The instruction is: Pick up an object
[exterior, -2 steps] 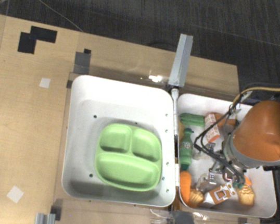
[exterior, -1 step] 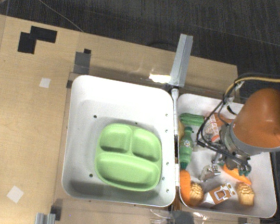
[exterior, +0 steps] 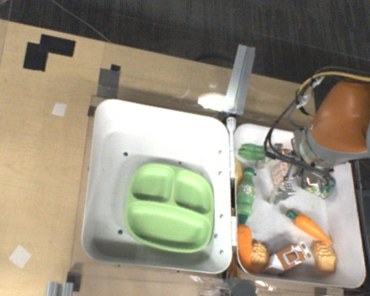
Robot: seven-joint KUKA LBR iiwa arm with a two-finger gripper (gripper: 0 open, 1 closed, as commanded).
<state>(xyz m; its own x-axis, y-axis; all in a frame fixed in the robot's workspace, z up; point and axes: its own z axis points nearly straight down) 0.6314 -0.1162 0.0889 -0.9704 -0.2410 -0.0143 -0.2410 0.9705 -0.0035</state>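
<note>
Two white bins [exterior: 95, 185], green tray [exterior: 170, 206] left, fingers [exterior: 288, 188] above toys.

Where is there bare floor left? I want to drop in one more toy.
Left bin: bare floor all around the green tray, widest along its far wall. Right bin: crowded; one small patch between the green bottle and the carrot.

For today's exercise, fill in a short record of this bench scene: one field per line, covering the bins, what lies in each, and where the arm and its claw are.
left bin: holds a green divided tray, lying flat
right bin: holds several small items
carrot: lies right of centre in the right bin
green bottle: along that bin's left wall
arm: reaches in from the right, over the right bin's far part
claw: low among the items, above the carrot in the picture
grasp: cannot tell
</note>
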